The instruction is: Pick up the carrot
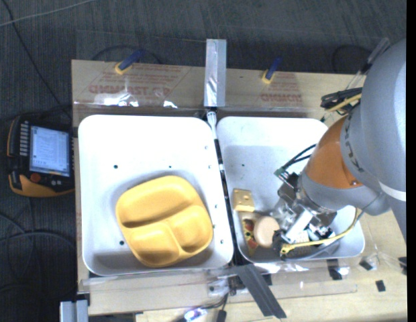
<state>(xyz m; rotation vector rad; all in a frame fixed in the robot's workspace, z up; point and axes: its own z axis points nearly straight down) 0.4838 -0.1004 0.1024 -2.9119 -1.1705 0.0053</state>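
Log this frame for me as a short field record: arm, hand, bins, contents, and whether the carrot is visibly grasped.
arm: grey with orange band, reaching in from the right over the right bin
hand: low over the right bin's near end
left bin: holds a yellow divided plate
right bin contents: a tan block, a pale round item, a small reddish item, all beside the hand
carrot: cannot be identified with certainty among these items
grasp: nothing visibly held in the hand
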